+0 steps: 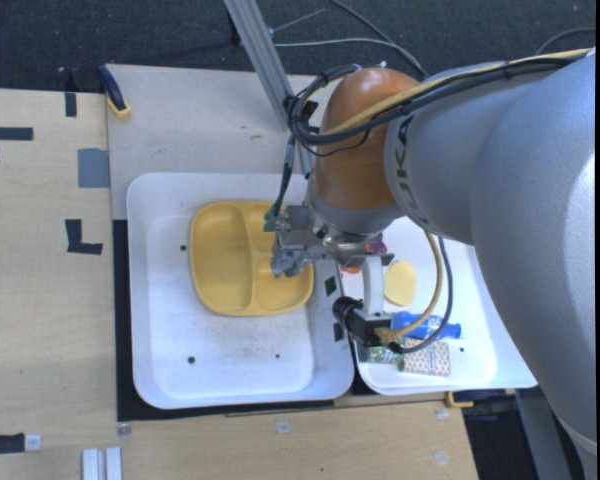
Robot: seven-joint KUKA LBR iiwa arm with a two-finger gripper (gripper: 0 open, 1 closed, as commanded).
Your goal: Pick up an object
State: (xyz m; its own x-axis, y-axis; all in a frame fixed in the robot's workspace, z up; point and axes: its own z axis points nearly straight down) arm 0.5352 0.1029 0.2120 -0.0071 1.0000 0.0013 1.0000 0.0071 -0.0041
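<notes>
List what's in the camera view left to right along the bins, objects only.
Left bin → yellow divided dish → end effector at the dish's right edge → pale yellow round piece → blue item in the right bin.

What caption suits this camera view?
Grey arm reaching over a yellow divided plastic dish in the left white bin.

Two white bins on bench

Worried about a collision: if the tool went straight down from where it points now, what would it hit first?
Probably the yellow dish in the left bin. The tool hangs over the dish's right edge, so that rim looks first in line, though height above it is unclear from this slanted view.
</notes>
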